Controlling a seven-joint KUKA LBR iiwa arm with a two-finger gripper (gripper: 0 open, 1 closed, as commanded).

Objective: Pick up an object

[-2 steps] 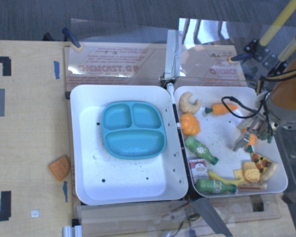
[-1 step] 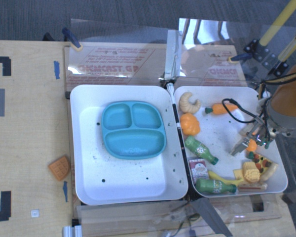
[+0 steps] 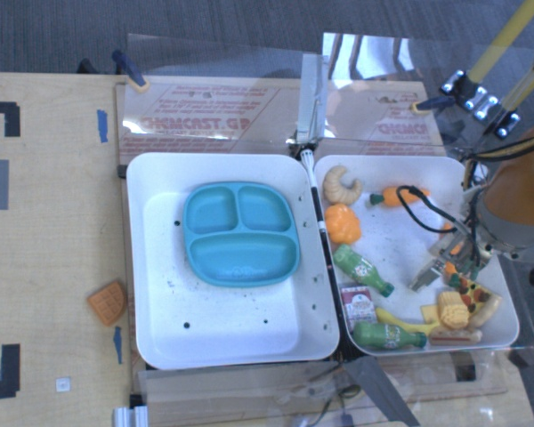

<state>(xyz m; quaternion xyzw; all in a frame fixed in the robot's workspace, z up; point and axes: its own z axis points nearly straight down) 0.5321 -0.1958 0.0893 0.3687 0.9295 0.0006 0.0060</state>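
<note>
My gripper [image 3: 433, 272] hangs low over the right side of the right bin [image 3: 387, 165], with the arm coming in from the right. Just below and right of it lies a heap of small toy foods: a multicoloured piece [image 3: 464, 281], a yellow corn-like piece [image 3: 452, 310] and a tan sausage [image 3: 457, 335]. To its left lie a green bottle [image 3: 361, 270] and an orange pumpkin [image 3: 342, 224]. A croissant [image 3: 341, 183] and a carrot [image 3: 394, 196] sit at the bin's far side. I see nothing held in the gripper.
A blue divided plate [image 3: 241, 233] lies in the left bin [image 3: 160, 327]. A red box [image 3: 360, 307], a second green bottle [image 3: 387, 334] and a banana [image 3: 402, 320] line the right bin's near edge. A black cable [image 3: 424, 205] loops above the carrot. A brown waffle [image 3: 108, 302] lies on the bench.
</note>
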